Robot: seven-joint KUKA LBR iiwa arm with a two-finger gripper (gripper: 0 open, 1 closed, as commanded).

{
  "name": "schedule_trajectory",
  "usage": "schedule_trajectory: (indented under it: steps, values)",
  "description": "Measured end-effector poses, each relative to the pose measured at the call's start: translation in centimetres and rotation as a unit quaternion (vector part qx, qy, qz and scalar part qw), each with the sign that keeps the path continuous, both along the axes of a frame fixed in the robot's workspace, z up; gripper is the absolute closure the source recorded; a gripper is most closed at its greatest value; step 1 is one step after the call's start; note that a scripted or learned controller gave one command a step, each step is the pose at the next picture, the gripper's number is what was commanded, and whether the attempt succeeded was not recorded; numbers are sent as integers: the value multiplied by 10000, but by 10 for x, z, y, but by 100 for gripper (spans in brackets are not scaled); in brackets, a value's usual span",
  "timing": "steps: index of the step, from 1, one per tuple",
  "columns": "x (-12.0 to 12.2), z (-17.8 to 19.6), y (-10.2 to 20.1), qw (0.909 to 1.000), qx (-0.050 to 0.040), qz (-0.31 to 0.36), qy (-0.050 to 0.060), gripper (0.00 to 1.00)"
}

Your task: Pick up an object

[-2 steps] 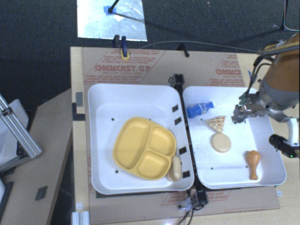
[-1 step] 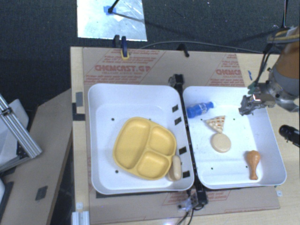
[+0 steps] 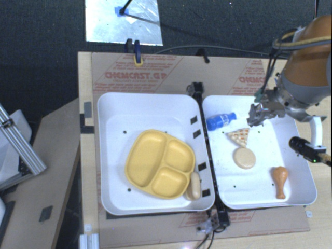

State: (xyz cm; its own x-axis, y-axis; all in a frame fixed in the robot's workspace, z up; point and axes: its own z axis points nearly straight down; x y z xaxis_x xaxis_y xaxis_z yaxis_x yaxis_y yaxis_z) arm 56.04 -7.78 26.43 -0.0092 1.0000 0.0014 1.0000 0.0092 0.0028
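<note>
While the gripper [image 3: 255, 117] hangs over the right bin [image 3: 298, 191], finger state undeterminable, that bin holds: blue bottle [image 3: 221, 121], pizza slice [image 3: 238, 136], round cookie [image 3: 244, 158], drumstick [image 3: 280, 180]. Left bin [image 3: 111, 139]: yellow divided tray [image 3: 160, 164], bread roll [image 3: 194, 185].

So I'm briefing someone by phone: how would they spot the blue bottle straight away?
Look in the right-hand white bin, the one the arm reaches over. Near its upper left corner, beside the divider between the bins, lies the small blue bottle on its side. It is the only blue item; the things below it are tan or cream-coloured.
</note>
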Motion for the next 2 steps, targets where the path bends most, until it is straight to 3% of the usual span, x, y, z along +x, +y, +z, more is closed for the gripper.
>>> schedule_trajectory:
  steps: [1,2]
  values:
    - [4,-5,50,10000,1,-1,5,100]
    - [-12,-11,97,10000,3,1,13,100]
